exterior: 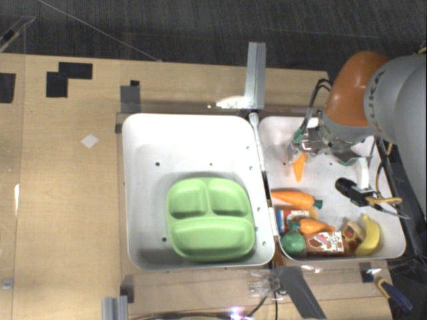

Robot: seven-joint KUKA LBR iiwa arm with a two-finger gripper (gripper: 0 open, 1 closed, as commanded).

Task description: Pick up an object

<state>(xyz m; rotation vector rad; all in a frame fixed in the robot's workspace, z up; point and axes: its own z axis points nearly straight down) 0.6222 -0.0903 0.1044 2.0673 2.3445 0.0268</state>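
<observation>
The tool [299, 149] is hanging over the upper part of the right bin [400, 245], at the right of the frame, and a small orange carrot [298, 167] is dangling point-down between its narrow fingers, so it is gripping the carrot's top end. The piece is probably a light, stiff plastic toy, smooth and tapered, so it may be slipping; a hold nearer the thick end looks safest. The green tray [210, 219] is lying in the left bin [143, 179].
</observation>
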